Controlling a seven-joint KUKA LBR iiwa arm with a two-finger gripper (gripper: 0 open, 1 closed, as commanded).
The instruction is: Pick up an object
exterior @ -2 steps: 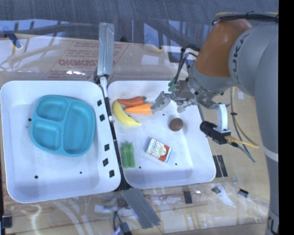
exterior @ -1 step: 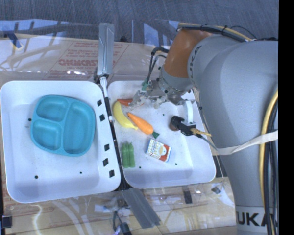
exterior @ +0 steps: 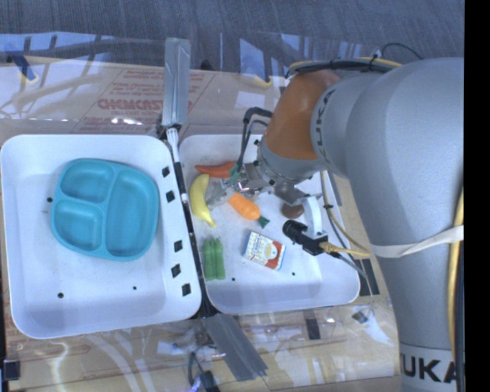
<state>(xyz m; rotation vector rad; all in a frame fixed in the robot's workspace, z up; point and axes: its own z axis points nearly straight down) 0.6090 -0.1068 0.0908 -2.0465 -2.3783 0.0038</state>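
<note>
Looks like a robotics lab or test cell, not a home. Big grey KUKA industrial arm [exterior: 392, 170] with an orange band reaching in over a bench [exterior: 90, 96] covered in taped-down clear plastic sheeting. Two shallow white plastic bins [exterior: 24, 300] clipped side by side, stocked with toy food. Grey carpet along the bench's far edge.

The white letters "KUKA" are read on the grey arm [exterior: 416, 219], at five o'clock in the view. Faint reddish print is seen on the clear sheet [exterior: 106, 96] at eleven o'clock but cannot be deciphered. Print on the small carton [exterior: 264, 251] is too small to be read.
</note>
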